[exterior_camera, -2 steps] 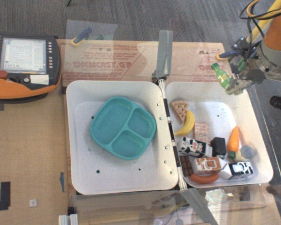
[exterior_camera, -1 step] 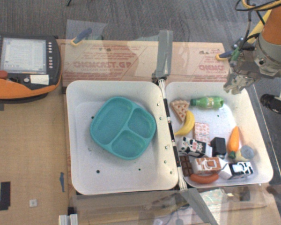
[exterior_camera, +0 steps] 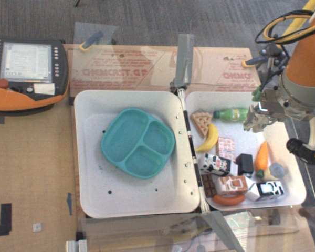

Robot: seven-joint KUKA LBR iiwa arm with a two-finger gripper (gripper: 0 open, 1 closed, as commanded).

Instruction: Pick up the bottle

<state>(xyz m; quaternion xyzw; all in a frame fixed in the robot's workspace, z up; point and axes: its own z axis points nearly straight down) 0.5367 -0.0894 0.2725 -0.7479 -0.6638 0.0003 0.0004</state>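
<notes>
Right now the bottle lies just beside my gripper, off toward the divider between the two bins, on the floor of the right-hand bin. It is green and on its side, its long axis running straight away from me across the bin, with the nearer end pointing at my wrist and the white-capped end pointing off toward the slice of pizza and the banana beyond it. So my fingertips sit off the bottle's near end, not over its middle.

That is the relation my next move turns on, as I judge it: I need to shift along the bottle's length, away from my own arm, until I am above its body, and set my jaws across the narrow width instead of along the axis. Otherwise I would only nudge it endwise toward the pizza.

As for my grip, I cannot tell from this slanted look how far apart my fingers stand; the dark wrist hardware hides them. Nothing shows clamped in my hand, and I cannot say whether I touch the bottle's end or hang a little above it. Toward the bench's front edge from me lies the carrot, clear of my path.
</notes>
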